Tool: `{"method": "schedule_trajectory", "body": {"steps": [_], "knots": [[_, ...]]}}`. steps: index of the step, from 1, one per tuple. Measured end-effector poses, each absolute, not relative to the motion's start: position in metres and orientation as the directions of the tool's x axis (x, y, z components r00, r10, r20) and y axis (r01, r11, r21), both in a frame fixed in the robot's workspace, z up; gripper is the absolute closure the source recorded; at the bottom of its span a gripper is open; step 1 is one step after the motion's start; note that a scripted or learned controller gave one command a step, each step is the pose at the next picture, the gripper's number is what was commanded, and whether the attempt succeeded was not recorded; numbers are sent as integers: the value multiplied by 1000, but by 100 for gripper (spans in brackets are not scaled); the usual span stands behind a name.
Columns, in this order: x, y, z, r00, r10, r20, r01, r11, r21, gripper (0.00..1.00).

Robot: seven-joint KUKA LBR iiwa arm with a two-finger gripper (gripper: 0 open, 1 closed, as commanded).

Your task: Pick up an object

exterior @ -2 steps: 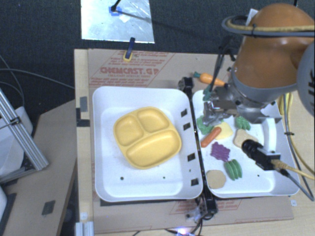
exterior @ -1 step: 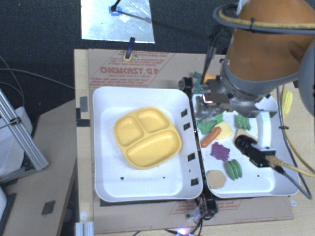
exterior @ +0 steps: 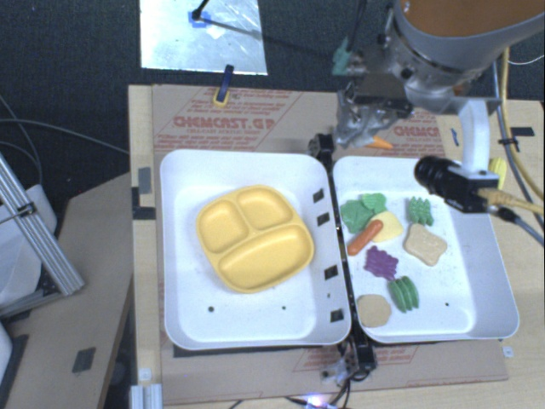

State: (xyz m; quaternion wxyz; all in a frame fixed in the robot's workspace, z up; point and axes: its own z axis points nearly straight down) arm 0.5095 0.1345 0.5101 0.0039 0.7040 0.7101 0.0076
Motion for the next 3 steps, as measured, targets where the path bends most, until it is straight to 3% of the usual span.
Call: {"method": "schedule_trajectory", "body": {"steps": [1, 2, 3], "knots": [[484, 207, 418, -12, 1000, 0, 1000, 12, -7, 100], [483, 235, 243, -3, 1000, -6, 1000, 3, -15, 100], [487, 234, 263, 2, 1000, 2, 1000, -2, 1, 100]]}}
